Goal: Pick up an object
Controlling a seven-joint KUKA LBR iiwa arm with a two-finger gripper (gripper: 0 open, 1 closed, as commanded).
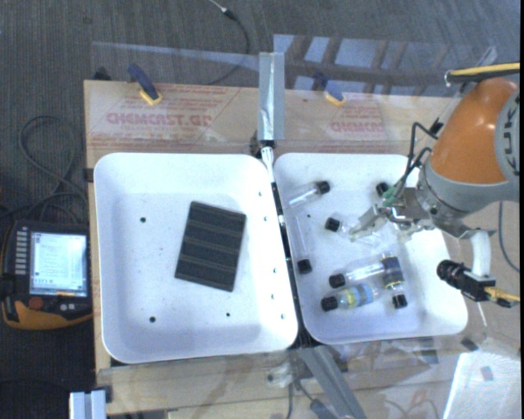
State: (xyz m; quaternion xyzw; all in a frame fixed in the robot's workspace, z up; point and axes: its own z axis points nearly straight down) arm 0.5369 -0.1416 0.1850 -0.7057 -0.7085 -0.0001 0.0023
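The right bin (437, 321) holds several small clear vials with black caps. One vial (307, 192) lies near the bin's back left. Two more vials (360, 274) (351, 298) lie near the front. Loose black caps (332, 224) (303, 266) are scattered between them. My gripper (375, 219) hangs low over the middle of this bin, just right of a cap and above the front vials. Nothing visibly sits in its grasp. In the left bin (122, 321) a black ribbed rectangular block (210, 245) lies flat near the centre.
The arm's orange band (479, 142) and grey wrist cover the right bin's back right corner. A metal divider (270, 103) stands behind the gap between the bins. A handheld pendant (48, 273) with cables lies on the floor at the left.
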